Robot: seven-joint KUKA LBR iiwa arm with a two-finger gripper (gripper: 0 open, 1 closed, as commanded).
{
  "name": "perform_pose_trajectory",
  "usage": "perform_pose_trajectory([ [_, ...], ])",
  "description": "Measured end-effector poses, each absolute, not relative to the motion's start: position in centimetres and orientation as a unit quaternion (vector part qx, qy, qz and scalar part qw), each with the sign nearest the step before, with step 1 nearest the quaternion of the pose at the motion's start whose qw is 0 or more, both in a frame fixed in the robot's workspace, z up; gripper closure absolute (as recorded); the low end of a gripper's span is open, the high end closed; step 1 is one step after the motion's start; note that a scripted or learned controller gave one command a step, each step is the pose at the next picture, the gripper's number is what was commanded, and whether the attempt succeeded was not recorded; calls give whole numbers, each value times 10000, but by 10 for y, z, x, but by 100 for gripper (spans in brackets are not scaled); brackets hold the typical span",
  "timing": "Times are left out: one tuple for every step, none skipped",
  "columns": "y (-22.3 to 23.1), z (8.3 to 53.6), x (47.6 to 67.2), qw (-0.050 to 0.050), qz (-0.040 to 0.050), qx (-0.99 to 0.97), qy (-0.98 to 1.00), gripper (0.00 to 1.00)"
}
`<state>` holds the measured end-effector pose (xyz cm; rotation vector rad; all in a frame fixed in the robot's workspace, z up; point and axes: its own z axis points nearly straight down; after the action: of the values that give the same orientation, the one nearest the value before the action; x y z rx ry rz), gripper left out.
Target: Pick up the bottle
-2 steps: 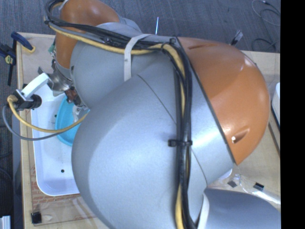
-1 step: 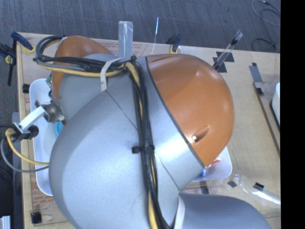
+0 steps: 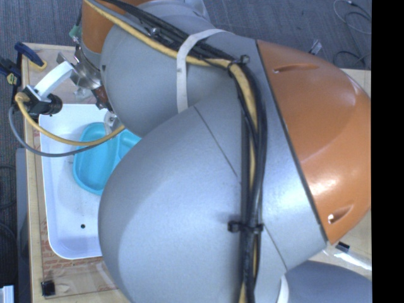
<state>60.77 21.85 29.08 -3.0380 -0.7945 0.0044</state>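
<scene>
Hand (image 3: 95, 96) sat at the upper left of the camera view, mostly tucked behind the grey arm (image 3: 189, 188). Only its metal mount and a white bracket (image 3: 53, 77) with a black fitting were readable. Couldn't tell the state of the hand from this angle, and nothing was visibly gripped.

Just below the hand lay a light blue object (image 3: 98, 160), dish- or scoop-shaped, resting in the white bin (image 3: 60, 226). Its right part was covered by the arm. It couldn't be confirmed as the bottle; no bottle could be made out with certainty, so its position couldn't be told.

A yellow cable (image 3: 38, 128) looped from the bracket across the bin's upper left corner toward the arm, next to a darker cable hanging off the surface edge. A bundle of black and yellow cables (image 3: 249, 137) ran down the arm body, strapped by a white tie (image 3: 183, 62) and a black clip (image 3: 246, 226).

The arm's grey links and orange shell (image 3: 322, 150) took up most of the view. The wooden surface (image 3: 69, 276) showed along the bin's lower left rim, with a blue clamp handle (image 3: 28, 52) at the top left corner. Dark carpet floor (image 3: 265, 8) lay beyond.
</scene>
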Motion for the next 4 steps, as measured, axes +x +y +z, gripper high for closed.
perform_pose_trajectory([
  [218,196,549,6,39,-9720,-2351,0],
  [169,195,485,9,40,-9870,-1605,0],
  [111,299,539,5,16,-9887,-1496,0],
  [163,235,517,2,23,-9946,-1038,0],
])
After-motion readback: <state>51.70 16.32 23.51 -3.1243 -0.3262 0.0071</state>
